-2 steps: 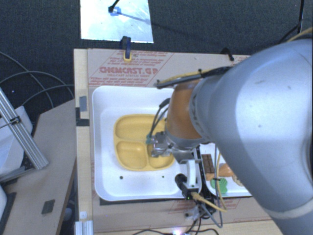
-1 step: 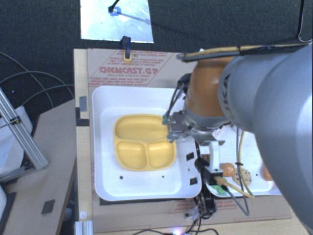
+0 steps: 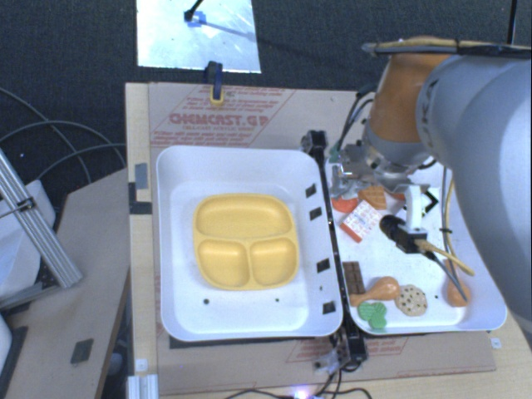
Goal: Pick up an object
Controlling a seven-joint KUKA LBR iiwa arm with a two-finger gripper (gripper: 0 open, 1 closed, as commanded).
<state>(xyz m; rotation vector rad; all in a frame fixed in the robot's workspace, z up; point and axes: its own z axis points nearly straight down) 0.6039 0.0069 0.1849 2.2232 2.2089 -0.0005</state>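
Camera view looks down on a worktop (image 3: 224, 116) with two bins side by side. The left bin (image 3: 170, 248), in the middle of the frame, holds only a yellow divided plate (image 3: 245, 241) lying flat in its centre, so there is little here for a pick. The loose candidates are all in the right bin (image 3: 492, 310), at the right of the frame. A brown bar (image 3: 354, 278) lies along its left wall. Below that, toward the lower right, a drumstick (image 3: 380, 288), a green piece (image 3: 373, 314) and a cookie (image 3: 411, 299) sit close together. Higher up, a red-and-white packet (image 3: 361, 220) lies just beside an orange piece (image 3: 373, 196). The gripper (image 3: 345, 177) hangs over this upper left corner of the right bin, near those two items, most likely because they are the nearest targets. The bulk of the arm hides its lower end, so I cannot tell whether it is spread or closed, and nothing can be seen held in it. The corner walls may crowd a descent there.
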